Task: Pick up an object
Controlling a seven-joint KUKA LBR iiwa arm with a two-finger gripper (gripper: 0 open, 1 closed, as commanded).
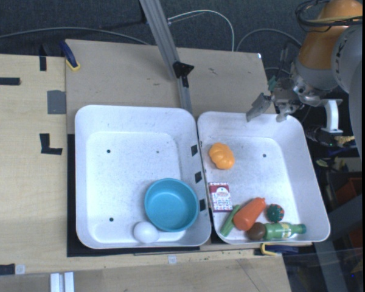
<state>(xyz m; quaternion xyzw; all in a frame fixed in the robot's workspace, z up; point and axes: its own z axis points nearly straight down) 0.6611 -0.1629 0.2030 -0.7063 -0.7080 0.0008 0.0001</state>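
Observation:
My gripper [269, 112] hangs over the far rim of the right bin [292, 163], its two fingers spread open with nothing between them. Below it in that bin lie an orange lumpy fruit [221, 155], a small red and white box [220, 196], a toy carrot [247, 213] with a green top, a small red and green ball [275, 212] and a green bottle [281, 230]. The left bin [103, 163] holds a blue bowl [170, 204] and a white ball [146, 231].
A grey metal pole [161, 32] slants down from the top to the bins' shared far corner. Cables [225, 23] loop on the dark floor behind the bench. Black tape marks sit on the wooden bench at left.

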